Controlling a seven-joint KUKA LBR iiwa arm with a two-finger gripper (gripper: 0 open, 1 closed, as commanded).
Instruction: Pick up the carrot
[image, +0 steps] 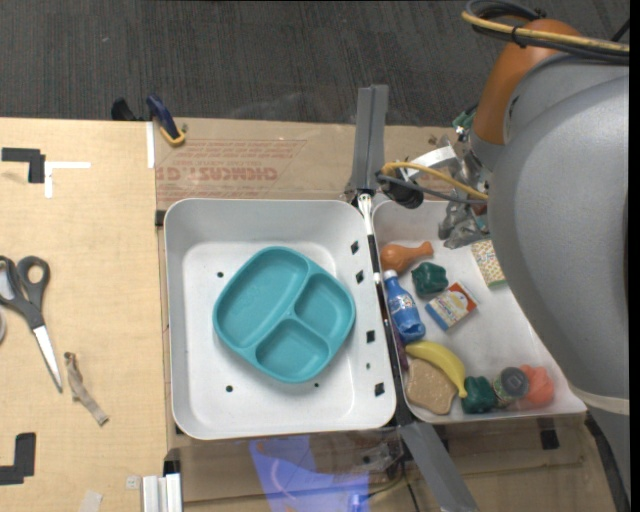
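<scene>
The carrot (405, 255), a small orange piece with a paler tip, lies near the back left corner of the right bin (500, 335), close to the divider between the bins. My gripper (458, 228) hangs over the back of that bin, a little right of the carrot and slightly behind it, apart from it. Nothing shows held in it. The bulky grey arm (570, 200) with its orange band (510, 70) covers the right side of the bin.
Around the carrot lie a green item (430, 278), a blue bottle (403, 307), a small box (452, 305), a banana (442, 362) and a bread slice (430, 390). The left bin (190, 390) holds a teal divided plate (285, 313). Scissors (32, 305) lie on the bench.
</scene>
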